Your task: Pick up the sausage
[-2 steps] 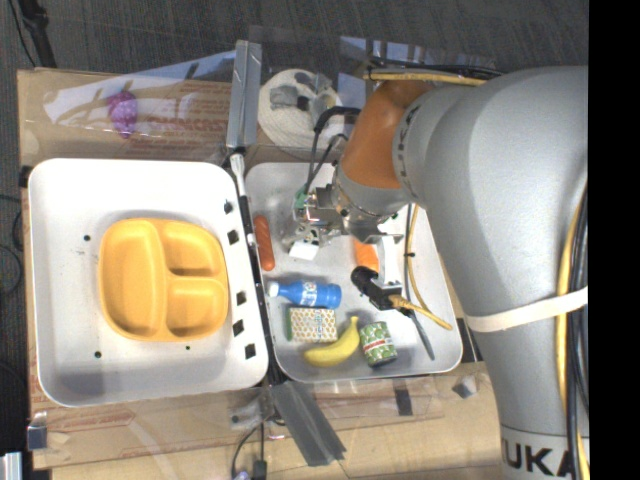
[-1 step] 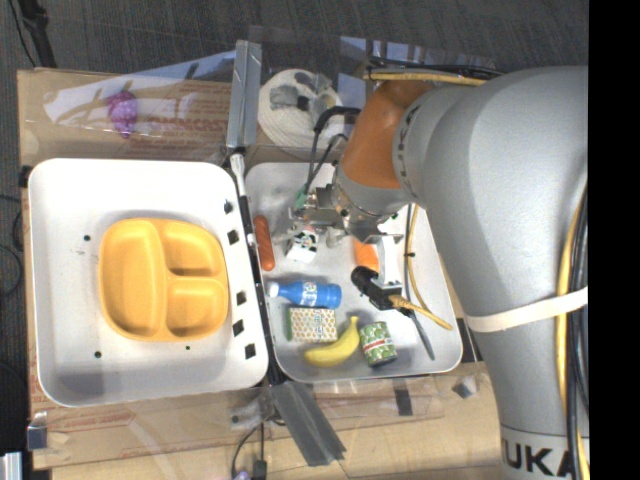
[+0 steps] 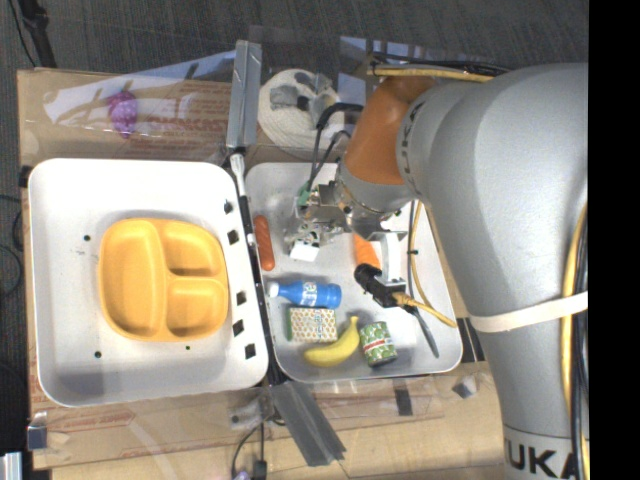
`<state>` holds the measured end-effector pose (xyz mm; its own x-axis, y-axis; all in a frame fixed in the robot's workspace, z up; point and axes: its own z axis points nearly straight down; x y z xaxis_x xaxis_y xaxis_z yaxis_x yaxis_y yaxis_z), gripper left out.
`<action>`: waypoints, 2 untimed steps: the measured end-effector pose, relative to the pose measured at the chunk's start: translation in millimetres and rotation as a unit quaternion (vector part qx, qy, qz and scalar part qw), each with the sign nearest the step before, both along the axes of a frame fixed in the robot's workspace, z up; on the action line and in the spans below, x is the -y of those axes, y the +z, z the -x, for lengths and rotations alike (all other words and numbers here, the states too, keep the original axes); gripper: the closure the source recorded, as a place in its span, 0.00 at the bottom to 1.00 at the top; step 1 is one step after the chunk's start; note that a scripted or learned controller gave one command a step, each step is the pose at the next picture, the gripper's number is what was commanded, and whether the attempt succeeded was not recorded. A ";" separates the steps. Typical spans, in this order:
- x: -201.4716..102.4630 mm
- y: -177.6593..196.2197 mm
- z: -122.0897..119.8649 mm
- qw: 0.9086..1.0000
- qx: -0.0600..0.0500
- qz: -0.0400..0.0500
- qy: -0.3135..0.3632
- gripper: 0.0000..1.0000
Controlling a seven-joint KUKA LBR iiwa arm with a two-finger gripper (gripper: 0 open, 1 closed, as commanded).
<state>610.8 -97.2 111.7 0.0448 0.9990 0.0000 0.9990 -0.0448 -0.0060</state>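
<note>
The sausage (image 3: 263, 242) lies along the left wall of the right bin (image 3: 445, 343), far of the blue bottle (image 3: 307, 294); the gripper (image 3: 315, 220) hovers just right of it, its opening impossible to tell

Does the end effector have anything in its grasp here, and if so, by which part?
Cannot be told: the end effector hangs over the right bin, and the sausage lies apart on the bin floor by the left wall.

A yellow divided plate (image 3: 165, 276) sits in the left bin (image 3: 60, 368), while the right bin (image 3: 440, 353) holds a blue bottle (image 3: 307, 294), banana (image 3: 334, 347), green can (image 3: 377, 344) and patterned box (image 3: 312, 323).
</note>
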 end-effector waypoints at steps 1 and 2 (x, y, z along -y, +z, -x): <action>0.4 -9.2 -43.4 0.979 -0.008 -0.003 0.205 1.00; -2.1 -8.4 -45.3 0.997 -0.005 -0.005 0.077 1.00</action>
